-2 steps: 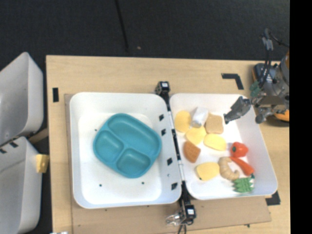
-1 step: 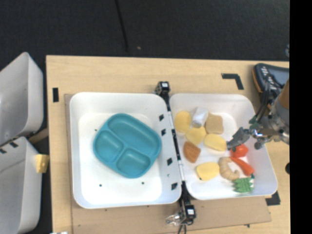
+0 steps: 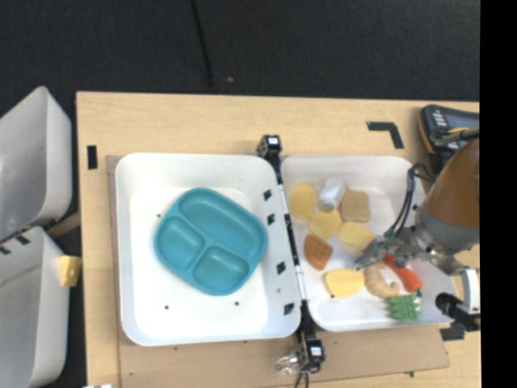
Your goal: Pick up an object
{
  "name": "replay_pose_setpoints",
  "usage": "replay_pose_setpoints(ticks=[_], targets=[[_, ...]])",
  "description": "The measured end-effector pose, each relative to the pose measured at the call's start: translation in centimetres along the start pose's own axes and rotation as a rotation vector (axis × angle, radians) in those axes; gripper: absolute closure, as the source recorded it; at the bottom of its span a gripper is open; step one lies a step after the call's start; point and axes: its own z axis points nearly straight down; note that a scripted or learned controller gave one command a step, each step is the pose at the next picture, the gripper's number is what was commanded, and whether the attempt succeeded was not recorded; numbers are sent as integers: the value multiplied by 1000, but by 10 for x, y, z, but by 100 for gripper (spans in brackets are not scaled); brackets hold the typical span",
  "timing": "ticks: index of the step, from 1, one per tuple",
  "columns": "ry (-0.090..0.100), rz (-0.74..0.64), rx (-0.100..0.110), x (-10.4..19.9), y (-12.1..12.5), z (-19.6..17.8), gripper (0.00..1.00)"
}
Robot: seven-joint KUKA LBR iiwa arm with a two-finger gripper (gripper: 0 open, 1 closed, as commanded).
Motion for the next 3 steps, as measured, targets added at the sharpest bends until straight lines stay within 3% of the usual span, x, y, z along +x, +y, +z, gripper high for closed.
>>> replay_pose_setpoints(ticks=[3], targets=[[1, 2, 3, 0, -1, 2, 0]])
